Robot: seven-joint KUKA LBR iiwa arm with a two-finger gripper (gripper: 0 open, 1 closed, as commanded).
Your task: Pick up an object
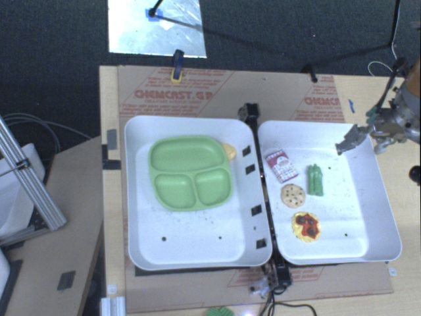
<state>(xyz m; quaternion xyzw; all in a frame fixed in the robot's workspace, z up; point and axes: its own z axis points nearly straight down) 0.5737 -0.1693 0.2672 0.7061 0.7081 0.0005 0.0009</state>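
The right bin holds a red and white packet, a small green bottle-shaped item, a round cookie and a yellow disc with red topping. My gripper hangs over the bin's upper right part, up and to the right of the green item and apart from all of them. Its two fingers are spread open with nothing between them.
In the left bin lies a green divided plate, with a small yellow item at its upper right edge. A black hinge strip runs between the bins. A shiny sheet lies beyond the bench.
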